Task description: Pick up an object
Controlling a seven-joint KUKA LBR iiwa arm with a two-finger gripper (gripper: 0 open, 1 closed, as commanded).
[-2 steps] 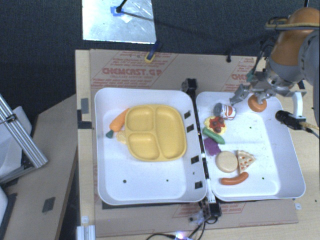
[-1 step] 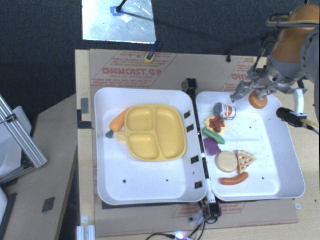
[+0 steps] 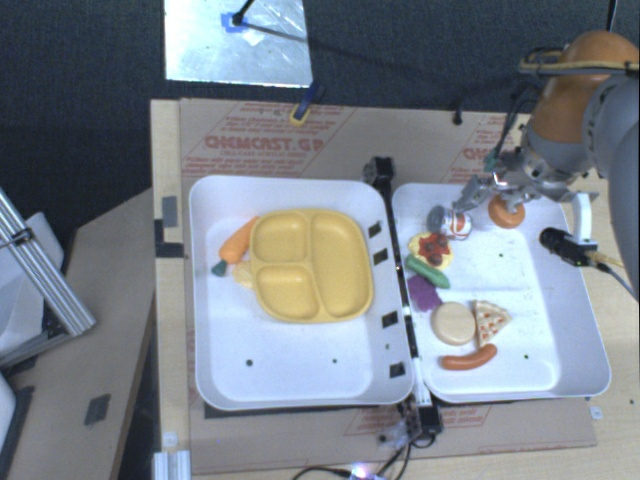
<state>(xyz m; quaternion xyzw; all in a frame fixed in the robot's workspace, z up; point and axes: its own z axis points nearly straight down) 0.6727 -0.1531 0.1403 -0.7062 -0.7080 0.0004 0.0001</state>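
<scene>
Pincer low over right bin, near a red-and-white toy; cannot tell its state. Yellow tray in left bin.

Dark carpet, cardboard-topped bench

A table topped with printed brown cardboard fills the middle of the frame, against dark carpet. At the upper left lies a shiny metal sheet with a bit of blue tape on it. A yellow clip sits at the cardboard's upper edge, just below the sheet. A row of black clamps runs down the centre. At the far left edge stands a slanted metal frame.
</scene>
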